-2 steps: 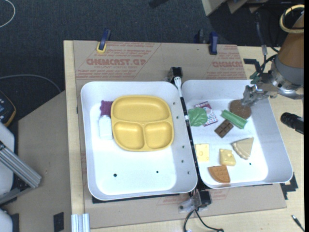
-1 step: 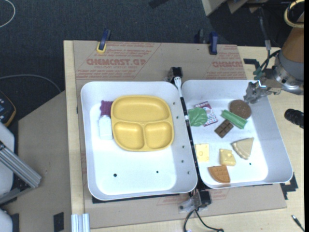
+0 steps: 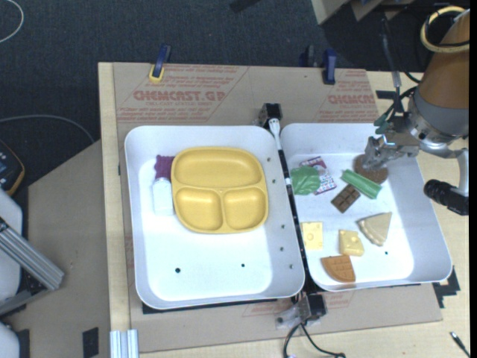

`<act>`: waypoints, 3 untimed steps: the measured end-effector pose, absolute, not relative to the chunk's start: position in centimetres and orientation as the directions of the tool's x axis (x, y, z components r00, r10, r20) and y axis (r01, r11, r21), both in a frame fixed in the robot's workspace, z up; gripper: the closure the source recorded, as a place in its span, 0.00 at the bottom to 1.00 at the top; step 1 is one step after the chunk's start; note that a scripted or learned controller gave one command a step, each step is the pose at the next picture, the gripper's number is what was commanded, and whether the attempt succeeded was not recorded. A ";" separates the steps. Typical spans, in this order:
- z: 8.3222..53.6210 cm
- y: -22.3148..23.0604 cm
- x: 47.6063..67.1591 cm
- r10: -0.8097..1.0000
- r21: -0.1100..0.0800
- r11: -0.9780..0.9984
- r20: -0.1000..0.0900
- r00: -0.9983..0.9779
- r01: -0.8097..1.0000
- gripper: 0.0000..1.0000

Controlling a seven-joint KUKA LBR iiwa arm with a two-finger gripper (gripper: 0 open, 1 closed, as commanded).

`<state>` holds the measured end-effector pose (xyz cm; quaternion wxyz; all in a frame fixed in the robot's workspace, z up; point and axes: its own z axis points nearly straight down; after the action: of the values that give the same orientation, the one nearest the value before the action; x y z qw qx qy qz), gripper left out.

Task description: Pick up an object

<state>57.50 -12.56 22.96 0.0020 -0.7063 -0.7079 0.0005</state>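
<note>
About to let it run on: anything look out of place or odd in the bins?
Nothing spilled or damaged. One oddity: in the left bin, a white item and a purple item are wedged partly under the yellow tray's edge, hard to grasp.

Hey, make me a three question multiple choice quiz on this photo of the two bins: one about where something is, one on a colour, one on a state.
1. Where is the yellow three-compartment plastic tray?
A. In the left white bin
B. In the right white bin
C. On the cardboard sheet outside both bins

2. What colour is the clamp at the board's far left edge?
A. Red
B. Yellow and blue
C. White

3. How does the yellow tray lie?
A. Upside down
B. On its edge
C. Flat, hollows facing up

Answers: 1 A, since the tray sits within the left bin's rim. 2 B, since the clamp shows a yellow jaw and a blue handle. 3 C, since all three hollows are open to the camera.
</note>
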 end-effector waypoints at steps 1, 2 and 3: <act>23.4 -8.4 55.8 1.000 -0.004 0.003 0.002 -0.003 1.000 1.00; 23.9 -3.2 53.3 1.000 -0.004 0.006 0.003 -0.006 1.000 1.00; 23.2 1.0 51.3 1.000 -0.005 0.004 0.002 -0.004 1.000 1.00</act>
<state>51.32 0.99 23.23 0.0024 -0.7057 -0.7085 0.0009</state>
